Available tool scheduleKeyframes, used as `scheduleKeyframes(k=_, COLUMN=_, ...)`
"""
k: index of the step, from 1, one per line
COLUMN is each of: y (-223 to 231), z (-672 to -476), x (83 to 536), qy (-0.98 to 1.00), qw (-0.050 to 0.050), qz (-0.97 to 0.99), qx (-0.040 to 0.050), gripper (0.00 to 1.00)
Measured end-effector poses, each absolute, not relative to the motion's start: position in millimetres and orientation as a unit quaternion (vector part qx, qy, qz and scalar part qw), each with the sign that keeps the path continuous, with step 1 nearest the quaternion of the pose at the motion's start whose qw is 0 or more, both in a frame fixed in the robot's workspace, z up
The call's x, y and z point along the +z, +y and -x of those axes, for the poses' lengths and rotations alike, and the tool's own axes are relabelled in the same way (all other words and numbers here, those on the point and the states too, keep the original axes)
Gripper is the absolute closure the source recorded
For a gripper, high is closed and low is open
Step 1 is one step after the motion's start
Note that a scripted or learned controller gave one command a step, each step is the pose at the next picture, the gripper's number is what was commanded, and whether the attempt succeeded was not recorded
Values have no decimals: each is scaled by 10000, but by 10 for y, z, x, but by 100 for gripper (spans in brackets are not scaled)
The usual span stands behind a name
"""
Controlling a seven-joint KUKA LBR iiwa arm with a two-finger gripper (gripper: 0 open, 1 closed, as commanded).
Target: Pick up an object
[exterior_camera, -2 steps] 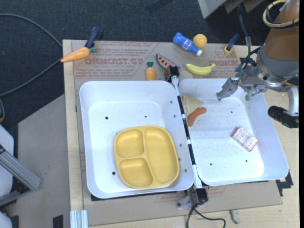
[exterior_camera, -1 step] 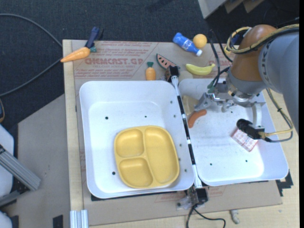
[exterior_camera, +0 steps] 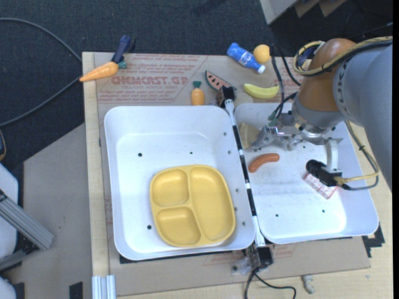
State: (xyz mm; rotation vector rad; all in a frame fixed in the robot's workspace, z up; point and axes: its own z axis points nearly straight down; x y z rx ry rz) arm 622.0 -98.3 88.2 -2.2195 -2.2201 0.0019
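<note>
Status: pick not done, nothing in hand.

My arm (exterior_camera: 361, 80) comes in from the right and hangs over the back half of the right bin (exterior_camera: 299, 223). The left bin (exterior_camera: 131, 161) holds the yellow divided plate (exterior_camera: 190, 204), well apart from me and too wide and flat to be a sensible target from this pose.

My gripper (exterior_camera: 278, 143) sits low in the right bin, near the wall shared by the two bins. The fingers look spread apart with nothing between them. That's my read from a slanted top view, so call it moderate confidence.

The likely target is the sausage (exterior_camera: 264, 161). It's lying flat on the right bin's floor, close to the shared wall and just beside my gripper on the near side. It looks close to one fingertip, but I can't tell if they touch. It is not between the fingers.

The rest is out on the bench (exterior_camera: 149, 86) behind the bins, not in play: banana (exterior_camera: 262, 91), blue bottle (exterior_camera: 244, 56), carrot (exterior_camera: 100, 72), watermelon slice (exterior_camera: 215, 80).

Done, as far as I can judge:
- arm over the right bin
- gripper down near floor level, next to the target

Left:
- shift toward the sausage so it sits between the fingers, ideally across its short axis
- close
- lift clear of the floor

Risks: I'm offset, so closing here likely grabs air or nudges the sausage away. It's round, so it may roll. The shared wall is close, which leaves little room for the finger on that side.
</note>
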Motion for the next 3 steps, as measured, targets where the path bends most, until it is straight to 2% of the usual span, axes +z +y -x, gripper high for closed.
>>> scheduleKeyframes(k=1, y=-997, z=-5899, x=844, qy=-7069, qw=10, qz=7073, qx=4, gripper=0)
scheduleKeyframes(k=2, y=-993, z=-5903, x=944, qy=-7069, qw=2, qz=7073, qx=-2, gripper=100)
scheduleKeyframes(k=3, y=-291, z=-6029, x=1854, qy=-7078, qw=-4, qz=7064, qx=-10, gripper=100)
